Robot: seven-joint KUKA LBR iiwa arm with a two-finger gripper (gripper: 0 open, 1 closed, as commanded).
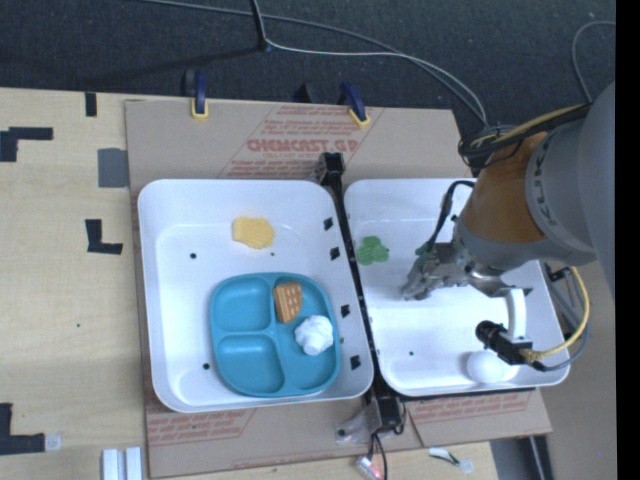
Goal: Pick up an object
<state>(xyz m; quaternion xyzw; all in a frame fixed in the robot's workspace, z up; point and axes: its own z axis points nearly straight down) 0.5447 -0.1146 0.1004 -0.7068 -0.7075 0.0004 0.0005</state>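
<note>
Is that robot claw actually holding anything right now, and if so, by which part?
Nothing shows between the fingers of the gripper. It hangs over the right bin, beside the green object, not touching it. Whether it is open or shut cannot be told.

Dark carpet floor (120, 28), black cable (330, 43), light wooden bench (60, 298), brown cardboard sheet (290, 143)

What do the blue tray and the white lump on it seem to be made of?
The blue tray looks like smooth moulded plastic: even colour, rounded compartments, soft sheen. The white lump looks soft and crumpled, perhaps tissue or cloth; its surface is matte and irregular, but it is too small to tell.
</note>
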